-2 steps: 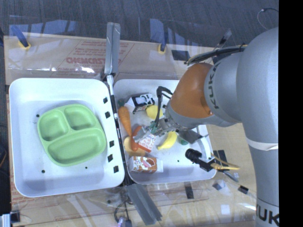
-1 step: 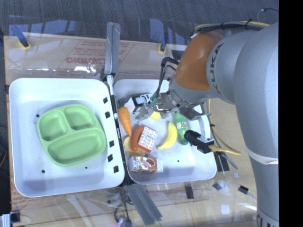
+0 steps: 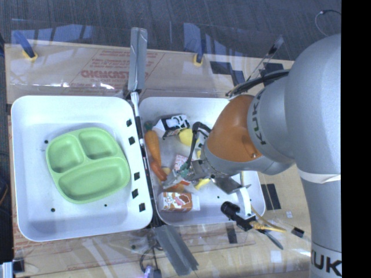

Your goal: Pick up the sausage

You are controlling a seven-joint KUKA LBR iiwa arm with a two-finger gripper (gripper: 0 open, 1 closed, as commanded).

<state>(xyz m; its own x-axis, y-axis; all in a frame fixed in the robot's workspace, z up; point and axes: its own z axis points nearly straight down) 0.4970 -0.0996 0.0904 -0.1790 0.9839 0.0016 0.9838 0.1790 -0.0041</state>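
Sausage — long, smooth, orange-brown, rounded at the ends — lying along the left wall of the right bin, beside the divider. Just right of it, a jumble: black-and-white packet, glossy yellow lump, small printed red-and-white box. Gripper down among that clutter, near the sausage, fingers hidden — cannot tell whether spread or closed. Left bin shallow, white, bearing a matte green three-compartment plate.
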